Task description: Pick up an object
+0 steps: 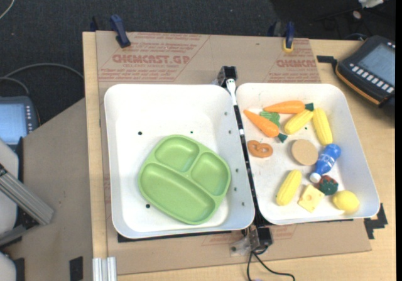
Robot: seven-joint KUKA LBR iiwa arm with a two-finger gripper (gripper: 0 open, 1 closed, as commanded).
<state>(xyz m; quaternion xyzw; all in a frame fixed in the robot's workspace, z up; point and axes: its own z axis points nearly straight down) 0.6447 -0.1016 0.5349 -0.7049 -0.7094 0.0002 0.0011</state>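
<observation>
The right bin (pixel 358 148) holds several toy foods: two orange carrots (pixel 284 107) (pixel 262 122), a yellow banana (pixel 297 121), a corn cob (pixel 322 126), a pretzel (pixel 259 148), a tan round cookie (pixel 304 151), a blue and white bottle (pixel 325 160), a second corn cob (pixel 289 187), a cheese wedge (pixel 309 198), a strawberry (pixel 328 184) and a lemon (pixel 346 200). In the left bin (pixel 125 122) lies a green divided plate (pixel 184 178) with nothing on it.
Both bins rest on a cardboard-covered bench (pixel 157 56) held by blue clamps (pixel 119 29) at the back. A black and orange handheld pendant (pixel 370 69) lies off the bench at the right. Cables hang at the front edge (pixel 254 245).
</observation>
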